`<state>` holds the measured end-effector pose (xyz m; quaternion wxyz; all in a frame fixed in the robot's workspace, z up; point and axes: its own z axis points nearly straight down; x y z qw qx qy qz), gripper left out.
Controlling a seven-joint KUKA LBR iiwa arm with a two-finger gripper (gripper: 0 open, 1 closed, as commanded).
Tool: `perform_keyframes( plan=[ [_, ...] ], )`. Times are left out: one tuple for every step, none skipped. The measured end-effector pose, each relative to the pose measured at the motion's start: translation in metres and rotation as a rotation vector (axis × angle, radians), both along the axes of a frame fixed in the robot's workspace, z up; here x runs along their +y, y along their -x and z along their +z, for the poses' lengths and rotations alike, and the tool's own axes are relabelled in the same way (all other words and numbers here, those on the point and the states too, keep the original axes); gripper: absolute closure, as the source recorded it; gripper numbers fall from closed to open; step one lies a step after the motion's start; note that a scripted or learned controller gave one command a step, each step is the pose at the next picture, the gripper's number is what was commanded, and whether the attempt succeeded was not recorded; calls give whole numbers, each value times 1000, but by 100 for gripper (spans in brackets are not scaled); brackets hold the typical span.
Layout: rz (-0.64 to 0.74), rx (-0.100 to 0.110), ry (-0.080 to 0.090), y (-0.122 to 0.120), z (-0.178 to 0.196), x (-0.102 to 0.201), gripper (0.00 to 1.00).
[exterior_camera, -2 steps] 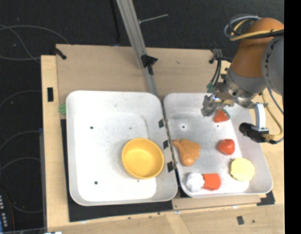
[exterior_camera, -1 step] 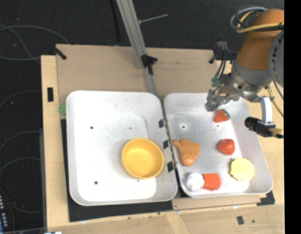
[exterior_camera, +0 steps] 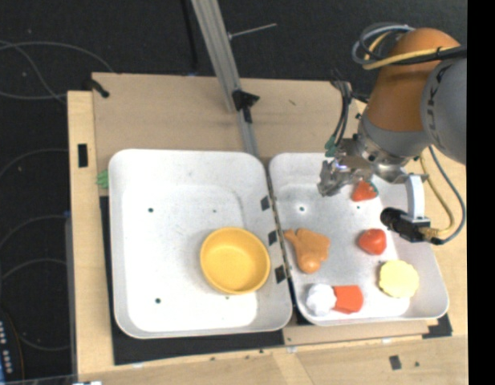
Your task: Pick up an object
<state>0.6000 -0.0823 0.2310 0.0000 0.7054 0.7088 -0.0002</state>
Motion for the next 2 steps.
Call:
perform_keyframes(
  plan=[
    [2, -1, -3, 15, 11, 44, 100],
    [3, -1, -3, 29, 18, 87, 100]
  ],
)
